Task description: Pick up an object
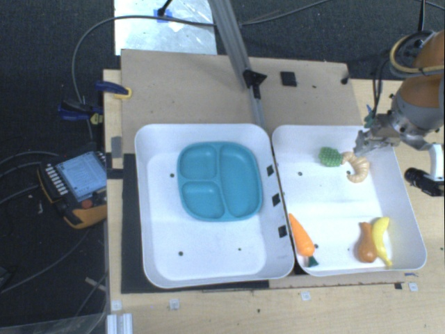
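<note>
The arm [417,89] shows a rounded grey body with a broad orange band above the wrist. Thin black cables run along its far side. At its end sits a small grey metal gripper [366,142] of blocky build.

A tan bench top [188,82] stands on dark carpet [49,33], where black cables [83,37] trail and a bright reflective sheet [163,12] lies.
</note>
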`<state>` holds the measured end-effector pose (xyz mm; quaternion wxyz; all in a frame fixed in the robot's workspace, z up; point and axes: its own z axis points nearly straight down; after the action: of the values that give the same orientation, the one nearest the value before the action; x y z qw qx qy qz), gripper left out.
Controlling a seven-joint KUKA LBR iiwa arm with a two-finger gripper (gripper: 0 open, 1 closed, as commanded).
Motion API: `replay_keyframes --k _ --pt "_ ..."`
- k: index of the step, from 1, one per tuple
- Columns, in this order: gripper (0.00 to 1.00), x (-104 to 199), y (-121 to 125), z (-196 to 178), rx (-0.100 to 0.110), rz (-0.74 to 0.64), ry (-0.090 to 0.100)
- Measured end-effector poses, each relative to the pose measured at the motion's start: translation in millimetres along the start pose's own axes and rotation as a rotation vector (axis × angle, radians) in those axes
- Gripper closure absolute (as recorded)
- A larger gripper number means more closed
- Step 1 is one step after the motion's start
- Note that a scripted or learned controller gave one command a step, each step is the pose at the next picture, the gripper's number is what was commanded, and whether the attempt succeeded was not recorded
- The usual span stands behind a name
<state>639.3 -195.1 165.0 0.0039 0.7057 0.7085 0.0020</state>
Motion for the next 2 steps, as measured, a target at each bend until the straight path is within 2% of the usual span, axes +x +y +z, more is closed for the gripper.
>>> replay_keyframes --k 1,2 --pt "1.0 0 2 -49 0.001 -0.001 0.0" --pt "1.0 50 2 -61 0.004 -0.006 0.004"
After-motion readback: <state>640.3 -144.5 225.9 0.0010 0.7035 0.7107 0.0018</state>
